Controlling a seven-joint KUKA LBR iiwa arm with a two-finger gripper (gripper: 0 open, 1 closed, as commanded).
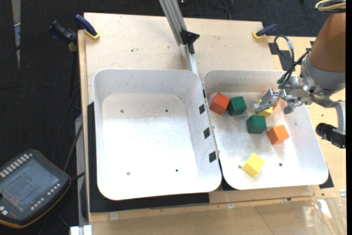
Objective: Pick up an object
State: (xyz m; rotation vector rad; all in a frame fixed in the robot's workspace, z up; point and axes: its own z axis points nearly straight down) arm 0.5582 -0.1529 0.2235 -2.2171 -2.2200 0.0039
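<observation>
The arm (324, 63) reaches in from the right and hangs low over the right bin (308, 170). Its gripper (269, 103) sits near the back of that bin, right above a small yellow block (268, 113). I can see only a bit of that block poking out under the metal. I cannot tell if the hand is open or closed, or if it has the block.

Other blocks lie close by. A green block (256, 124) is just in front of the gripper, almost touching the yellow bit. An orange block (278, 134) sits just to the right of that one. Farther left, a red block (219, 103) and a second green block (237, 105) touch each other. One more yellow block (253, 164) lies alone near the front. The left bin (110, 85) sits beside the right one.

I think these blocks are light and hard, like little wooden toys. They will not squash or break. Their flat sides look smooth, so they might slip. The best way is to pinch two flat sides that face away from each other, not the corners. The lone yellow block looks easiest, since nothing crowds it. The one under the gripper is harder, because the green block is so near.
</observation>
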